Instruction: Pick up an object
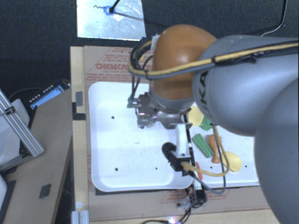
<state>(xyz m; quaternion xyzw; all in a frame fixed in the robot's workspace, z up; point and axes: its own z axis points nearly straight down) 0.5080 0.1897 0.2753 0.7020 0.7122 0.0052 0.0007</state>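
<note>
Green block [202, 144], orange piece [215, 149], yellow pieces [233, 162] — right bin [243, 181].

White bins [107, 139], green block [202, 144]

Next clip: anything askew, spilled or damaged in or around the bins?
Nothing stands out. The left bin sits flat and undamaged; the green block, orange piece and yellow pieces lie loose beside the arm, inside the other bin.

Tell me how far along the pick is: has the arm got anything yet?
Done: the grey arm with the orange band has reached in over the left white bin. In hand: the metal gripper sits above that bin's floor, with nothing visibly held. Left: grasp and lift. The green block, orange stick and yellow pieces lie in the right bin, beside the arm.
</note>
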